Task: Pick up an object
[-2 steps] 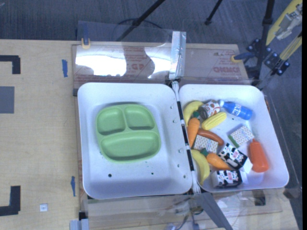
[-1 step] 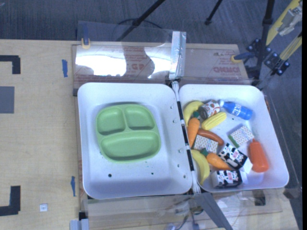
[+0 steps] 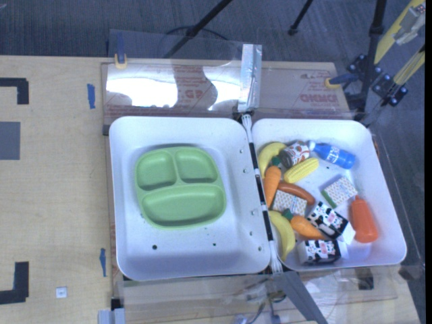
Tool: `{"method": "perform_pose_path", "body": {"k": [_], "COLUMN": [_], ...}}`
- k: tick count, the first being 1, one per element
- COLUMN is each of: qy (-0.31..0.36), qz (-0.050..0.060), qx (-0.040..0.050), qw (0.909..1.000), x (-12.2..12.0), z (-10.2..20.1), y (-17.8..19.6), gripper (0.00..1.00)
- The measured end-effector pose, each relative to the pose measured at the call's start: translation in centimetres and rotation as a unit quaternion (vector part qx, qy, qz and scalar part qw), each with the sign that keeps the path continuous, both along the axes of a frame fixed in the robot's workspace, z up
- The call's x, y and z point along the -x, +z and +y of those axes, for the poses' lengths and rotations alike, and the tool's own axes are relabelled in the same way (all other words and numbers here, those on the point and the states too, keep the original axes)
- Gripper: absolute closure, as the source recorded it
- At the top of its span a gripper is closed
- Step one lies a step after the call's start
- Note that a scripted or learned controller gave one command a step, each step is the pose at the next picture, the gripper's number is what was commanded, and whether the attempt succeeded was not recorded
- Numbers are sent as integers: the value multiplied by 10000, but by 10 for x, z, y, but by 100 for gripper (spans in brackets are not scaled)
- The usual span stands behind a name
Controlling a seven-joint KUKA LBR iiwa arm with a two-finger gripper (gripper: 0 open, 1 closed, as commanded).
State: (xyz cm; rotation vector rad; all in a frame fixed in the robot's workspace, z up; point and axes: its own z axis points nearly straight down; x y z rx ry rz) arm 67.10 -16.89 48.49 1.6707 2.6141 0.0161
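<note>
The right bin (image 3: 375, 181) holds a pile of toy food and packages. Along its left side lie a yellow banana (image 3: 269, 154), an orange carrot (image 3: 271, 184) and a second banana (image 3: 285, 233). A corn cob (image 3: 302, 169) and a small can (image 3: 295, 155) sit near the back. A blue bottle (image 3: 335, 155) lies at the back right, with a green-and-white box (image 3: 339, 191) in front of it. An orange bottle (image 3: 364, 220) lies by the right wall. Two cow-patterned cartons (image 3: 328, 219) (image 3: 320, 250) rest near the front. A red sausage (image 3: 295, 194) lies mid-pile.
The left bin (image 3: 192, 252) holds a green divided plate (image 3: 179, 185). A clear taped panel (image 3: 202, 86) stands behind both bins. Tripod legs (image 3: 378, 79) and a yellow strap stand at the back right. Wooden bench top (image 3: 54, 181) extends to the left.
</note>
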Motion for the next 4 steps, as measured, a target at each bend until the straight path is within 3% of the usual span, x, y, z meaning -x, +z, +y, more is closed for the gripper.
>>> {"method": "perform_pose_path", "body": {"k": [2, 3, 4], "qy": [18, 206, -697], "qz": [-81, 181, 160], "qx": [26, -53, -63], "qw": [10000, 9996, 9974], "x": [-2, 4, 4], "z": [1, 73, -10], "y": [24, -114, -48], "gripper": [100, 100, 100]}}
